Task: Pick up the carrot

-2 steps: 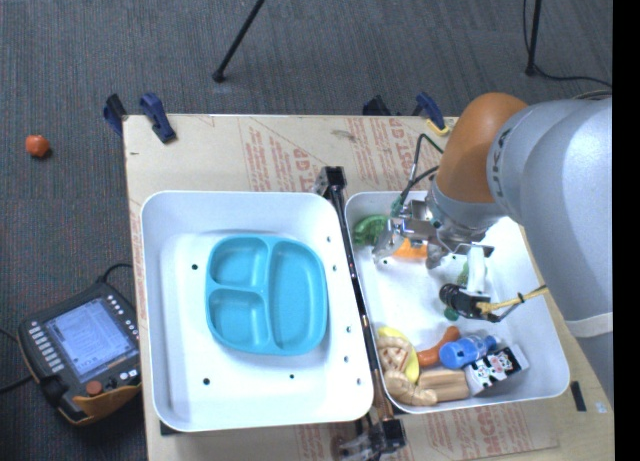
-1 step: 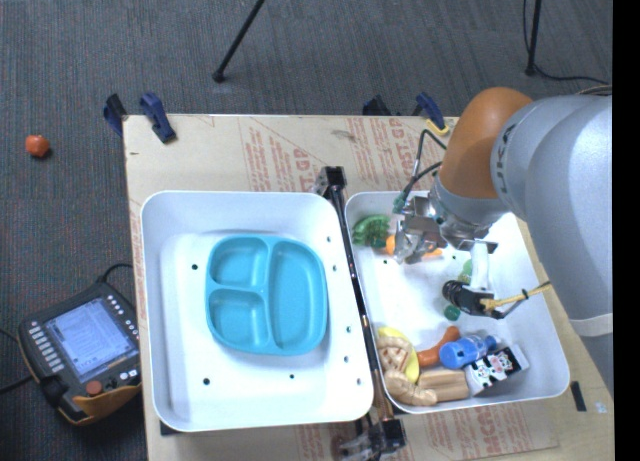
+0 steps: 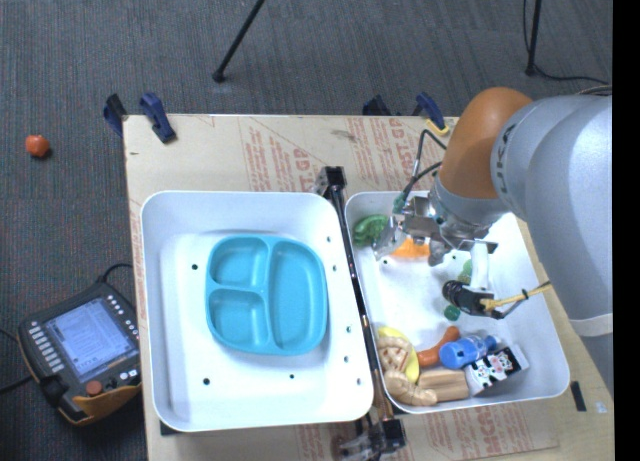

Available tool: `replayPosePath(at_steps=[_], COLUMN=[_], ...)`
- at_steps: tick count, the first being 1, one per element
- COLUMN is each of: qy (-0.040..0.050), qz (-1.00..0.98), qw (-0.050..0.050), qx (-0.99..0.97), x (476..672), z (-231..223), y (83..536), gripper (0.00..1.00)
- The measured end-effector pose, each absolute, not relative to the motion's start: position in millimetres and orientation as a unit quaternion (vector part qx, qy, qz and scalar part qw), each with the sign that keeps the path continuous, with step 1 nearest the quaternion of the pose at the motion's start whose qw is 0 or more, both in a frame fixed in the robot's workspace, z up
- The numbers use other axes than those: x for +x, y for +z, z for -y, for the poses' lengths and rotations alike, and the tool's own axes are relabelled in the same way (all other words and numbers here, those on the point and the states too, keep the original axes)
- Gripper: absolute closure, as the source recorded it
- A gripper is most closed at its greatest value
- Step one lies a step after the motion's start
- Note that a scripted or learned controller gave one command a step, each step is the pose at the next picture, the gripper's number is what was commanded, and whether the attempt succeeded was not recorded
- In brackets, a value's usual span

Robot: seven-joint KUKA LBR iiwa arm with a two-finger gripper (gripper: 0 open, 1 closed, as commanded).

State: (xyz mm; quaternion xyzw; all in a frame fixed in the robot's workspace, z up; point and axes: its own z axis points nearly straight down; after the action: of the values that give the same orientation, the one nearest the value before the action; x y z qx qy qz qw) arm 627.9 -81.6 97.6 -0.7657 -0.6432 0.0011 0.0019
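Cardboard-topped bench (image 3: pixel 250 149) w/ blue clamps (image 3: pixel 157 116), on dark grey carpet (image 3: pixel 100 29).

Reaches in from the right, grey with an orange band above the wrist. Two-finger gripper (image 3: pixel 412 239) pointing down, low.

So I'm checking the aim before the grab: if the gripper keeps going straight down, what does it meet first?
Most likely the orange carrot, just under the gripper in the right bin. A green item lies close beside it; depth is hard to judge here.
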Motion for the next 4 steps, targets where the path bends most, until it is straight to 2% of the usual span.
replayPosePath(at_steps=[1,2,3,4], qy=[0.0009,0.0010,0.0009,0.0007], qz=[0.643,0.643,0.642,0.642], qw=[0.002,0.002,0.001,0.002], qx=[-0.766,-0.766,-0.767,-0.767], x=[628.1,628.0,629.5,629.8], z=[82,82,82,82], y=[108,107,87,98], gripper=[1.00,0.00,0.00,1.00])
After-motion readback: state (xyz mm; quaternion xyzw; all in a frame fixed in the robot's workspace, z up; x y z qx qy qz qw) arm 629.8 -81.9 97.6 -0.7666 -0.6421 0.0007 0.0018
